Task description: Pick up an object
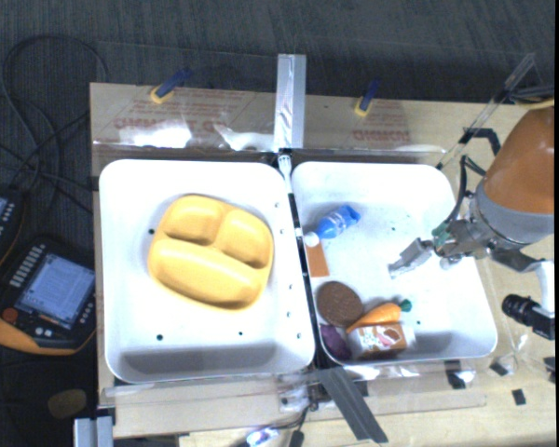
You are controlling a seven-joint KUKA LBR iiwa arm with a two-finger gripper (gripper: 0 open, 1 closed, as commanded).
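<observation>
In the right bin, my gripper hangs over the bare white floor right of centre, with nothing visibly held. To its upper left lies a small blue bottle. A brown round cookie lies to the gripper's lower left. An orange carrot rests across a packaged snack near the front wall. A purple item is partly hidden beside the snack. The left bin holds a large yellow bread-shaped object.
A thin brown-orange card lies against the divider between the bins. The arm's orange band and grey wrist stand over the right bin's right wall. Clamps and tape sit behind the bins, and controller pendants lie at far left.
</observation>
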